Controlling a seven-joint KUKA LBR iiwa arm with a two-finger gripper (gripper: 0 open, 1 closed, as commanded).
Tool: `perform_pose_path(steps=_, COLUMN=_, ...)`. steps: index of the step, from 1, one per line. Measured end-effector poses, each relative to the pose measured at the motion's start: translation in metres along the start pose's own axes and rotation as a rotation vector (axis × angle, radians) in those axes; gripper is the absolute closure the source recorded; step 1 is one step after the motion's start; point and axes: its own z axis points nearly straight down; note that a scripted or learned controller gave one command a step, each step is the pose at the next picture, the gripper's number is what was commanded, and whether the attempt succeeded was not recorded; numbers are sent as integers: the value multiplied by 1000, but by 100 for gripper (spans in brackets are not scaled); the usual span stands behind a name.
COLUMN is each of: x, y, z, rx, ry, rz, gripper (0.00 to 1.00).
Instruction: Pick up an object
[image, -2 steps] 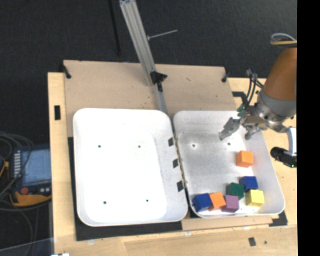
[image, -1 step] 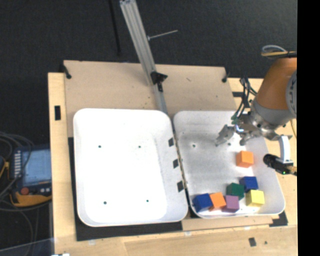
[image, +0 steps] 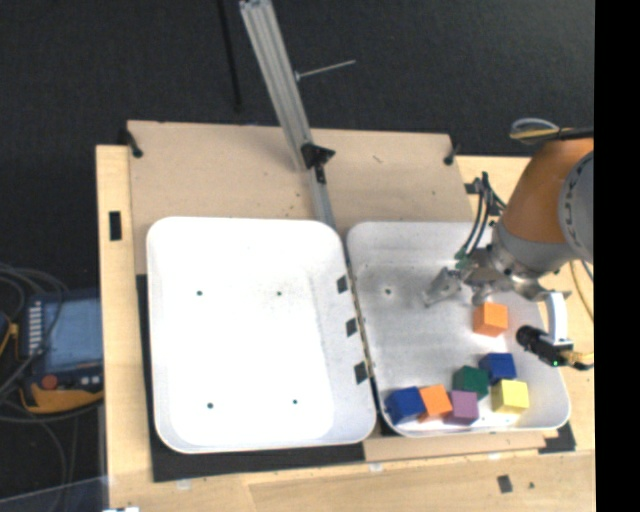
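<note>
Blocks in rt white bin, wood bench, dark floor.

I am working in a robotics lab, at a test cell and not in any home or shop. My arm, grey with an orange band, is reaching over a plain wooden bench that is standing on dark carpet. Two shallow white bins are sitting side by side on a black mat, the right bin holding small coloured blocks of the kind used for grasp trials. A bare metal strut is slanting up from the bench's back. At the left, loose cables are trailing around a handheld control pendant lying on the floor.
</note>
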Motion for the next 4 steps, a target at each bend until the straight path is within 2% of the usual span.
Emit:
perform_pose_path(steps=1, x=0, y=1, z=-12, rx=-4, ry=1, rz=3, gripper=100)
perform_pose_path(steps=2, x=-6, y=12, z=-67, rx=-5, ry=0, rz=-4, gripper=100)
perform_pose_path(steps=3, x=-7, y=13, z=-91, rx=-2, ry=1, rz=-5, gripper=100)
perform_pose_path(steps=4, x=52, y=20, z=-90, rx=2, ry=3, rz=-8, gripper=100)
